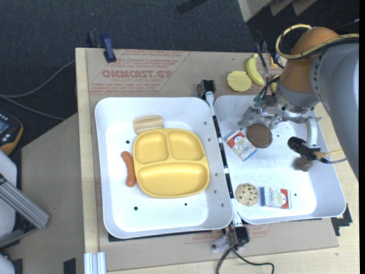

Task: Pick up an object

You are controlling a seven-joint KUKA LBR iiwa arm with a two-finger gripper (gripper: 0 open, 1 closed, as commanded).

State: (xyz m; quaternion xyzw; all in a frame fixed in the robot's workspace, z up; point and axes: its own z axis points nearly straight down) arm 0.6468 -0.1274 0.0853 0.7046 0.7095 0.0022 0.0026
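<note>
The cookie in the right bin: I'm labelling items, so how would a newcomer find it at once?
Start at the right bin, the one the arm reaches over, and look at its near edge. The cookie lies at the left end, beside a small flat carton. It is the pale round disc with dark specks; the darker brown disc sits farther back.
</note>
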